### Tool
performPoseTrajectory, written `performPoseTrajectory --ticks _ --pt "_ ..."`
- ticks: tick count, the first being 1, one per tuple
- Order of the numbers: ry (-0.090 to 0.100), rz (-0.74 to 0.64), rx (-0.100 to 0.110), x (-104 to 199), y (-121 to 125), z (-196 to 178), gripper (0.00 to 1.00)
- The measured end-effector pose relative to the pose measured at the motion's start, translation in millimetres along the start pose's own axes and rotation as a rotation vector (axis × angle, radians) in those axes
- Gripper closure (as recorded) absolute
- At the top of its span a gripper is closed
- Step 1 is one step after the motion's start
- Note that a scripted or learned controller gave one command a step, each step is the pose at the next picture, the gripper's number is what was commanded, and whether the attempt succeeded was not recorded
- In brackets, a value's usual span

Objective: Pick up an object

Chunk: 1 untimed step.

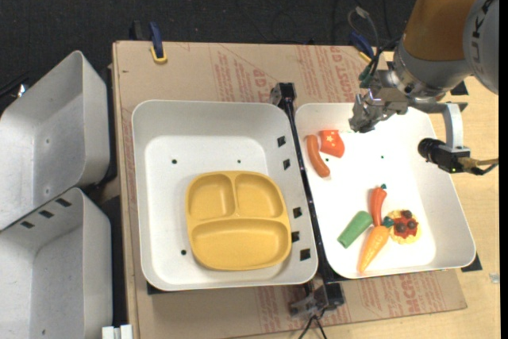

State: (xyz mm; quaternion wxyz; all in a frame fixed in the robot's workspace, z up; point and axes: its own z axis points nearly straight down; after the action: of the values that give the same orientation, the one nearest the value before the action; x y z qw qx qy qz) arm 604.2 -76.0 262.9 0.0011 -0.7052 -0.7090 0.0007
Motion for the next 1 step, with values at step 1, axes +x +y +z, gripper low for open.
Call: performPoseTrajectory --ticks 1 --pt "0.001 -0.002 0.0 57.5 -23.0 10.5 1.0"
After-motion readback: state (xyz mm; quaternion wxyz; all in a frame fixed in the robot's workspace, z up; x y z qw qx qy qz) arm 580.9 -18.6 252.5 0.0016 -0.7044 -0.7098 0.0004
